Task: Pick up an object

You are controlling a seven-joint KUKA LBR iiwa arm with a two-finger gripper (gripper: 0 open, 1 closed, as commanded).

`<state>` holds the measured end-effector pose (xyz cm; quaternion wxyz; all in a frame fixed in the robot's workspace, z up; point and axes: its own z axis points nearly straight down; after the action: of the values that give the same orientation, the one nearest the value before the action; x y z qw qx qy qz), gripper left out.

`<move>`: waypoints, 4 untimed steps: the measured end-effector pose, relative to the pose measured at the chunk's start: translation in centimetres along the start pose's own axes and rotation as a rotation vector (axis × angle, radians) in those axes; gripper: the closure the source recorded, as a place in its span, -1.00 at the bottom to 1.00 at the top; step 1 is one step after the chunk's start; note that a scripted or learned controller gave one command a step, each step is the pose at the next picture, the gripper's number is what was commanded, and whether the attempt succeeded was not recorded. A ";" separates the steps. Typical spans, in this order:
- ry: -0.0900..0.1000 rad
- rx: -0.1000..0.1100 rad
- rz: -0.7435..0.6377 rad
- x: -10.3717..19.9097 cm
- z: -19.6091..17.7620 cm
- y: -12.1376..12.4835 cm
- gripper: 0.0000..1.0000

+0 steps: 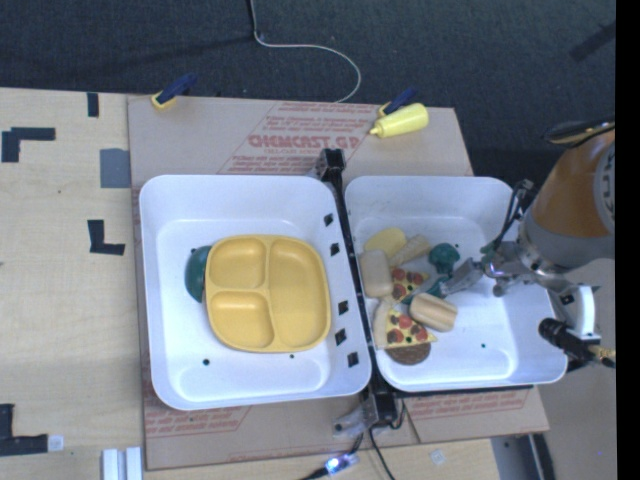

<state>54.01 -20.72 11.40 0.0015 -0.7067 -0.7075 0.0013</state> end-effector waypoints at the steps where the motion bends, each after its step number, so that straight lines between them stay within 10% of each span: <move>1: 0.002 -0.009 -0.001 0.1 2.6 0.3 -1.00; 2: 0.007 -0.009 -0.004 0.3 1.3 0.4 1.00; 4: -0.002 -0.008 -0.002 1.0 -10.7 -0.1 1.00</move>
<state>53.91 -19.70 22.11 -0.0020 -0.7062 -0.7080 -0.0010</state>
